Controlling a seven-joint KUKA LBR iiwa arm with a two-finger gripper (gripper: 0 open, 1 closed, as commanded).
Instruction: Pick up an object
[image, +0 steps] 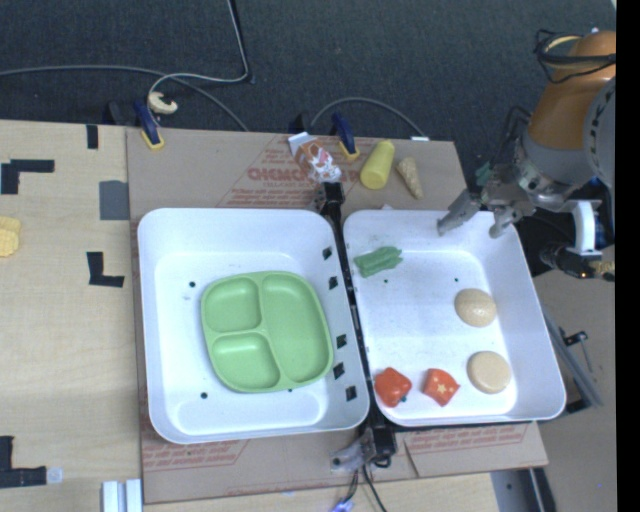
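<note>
Two white bins (160, 250) sit on the brown cardboard-covered desk (250, 170), holding a light green divided plate (266, 331), a darker green piece (377, 261), two red-orange pieces (392, 385), and two tan, possibly bread-like rounds (475, 307).

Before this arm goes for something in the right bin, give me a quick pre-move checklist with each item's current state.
1. Hand carrying nothing: ok, fingers spread with nothing between them.
2. Hand over the right bin: ok, at its far right corner.
3. Targets in reach: ok, two tan buns, two red pieces, a green piece.
4. Spacing between targets: ok for the buns; the red pieces sit close together.
5. Green plate out of the way: ok, in the left bin.
</note>
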